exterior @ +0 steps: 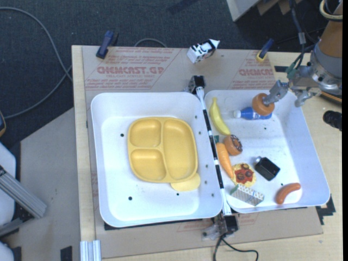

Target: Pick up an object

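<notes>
Over the right bin's [312,151] far edge, the gripper [286,93] is hanging with its fingers spread, grasping nothing. An orange round toy [263,104] is sitting just beside it near the bin's far edge, resting against a small bottle [246,113]. Looks like the approach step is underway. Next move calls for centring over the toy, descending, then closing.

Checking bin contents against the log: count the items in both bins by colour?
Yellow: 3, divided plate, flat piece under it, banana
Orange/red: 5, carrot, round piece, pizza slice, sausage, round item
Black: 1, block
Blue/white: 1, bottle
Silver: 1, packet
Total: 11
</notes>
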`<state>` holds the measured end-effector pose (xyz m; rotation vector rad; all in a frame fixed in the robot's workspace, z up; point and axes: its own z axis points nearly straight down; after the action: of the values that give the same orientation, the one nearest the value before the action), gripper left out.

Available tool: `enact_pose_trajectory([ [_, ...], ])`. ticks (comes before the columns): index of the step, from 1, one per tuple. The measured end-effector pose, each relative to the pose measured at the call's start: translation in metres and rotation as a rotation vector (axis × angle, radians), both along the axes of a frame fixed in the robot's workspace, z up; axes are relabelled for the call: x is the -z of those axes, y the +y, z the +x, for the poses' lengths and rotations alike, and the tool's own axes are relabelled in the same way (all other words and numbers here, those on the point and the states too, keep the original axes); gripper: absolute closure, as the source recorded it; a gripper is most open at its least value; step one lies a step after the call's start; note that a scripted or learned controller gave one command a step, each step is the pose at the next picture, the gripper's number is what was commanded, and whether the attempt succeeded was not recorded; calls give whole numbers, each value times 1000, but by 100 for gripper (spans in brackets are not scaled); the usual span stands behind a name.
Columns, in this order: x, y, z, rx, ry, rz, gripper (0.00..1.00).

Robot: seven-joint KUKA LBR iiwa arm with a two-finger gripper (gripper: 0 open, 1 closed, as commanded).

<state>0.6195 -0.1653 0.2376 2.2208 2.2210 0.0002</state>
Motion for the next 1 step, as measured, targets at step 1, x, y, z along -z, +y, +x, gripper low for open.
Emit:
enact_pose_trajectory([
  [1, 118, 29, -47, 1, -1, 0, 0],
])
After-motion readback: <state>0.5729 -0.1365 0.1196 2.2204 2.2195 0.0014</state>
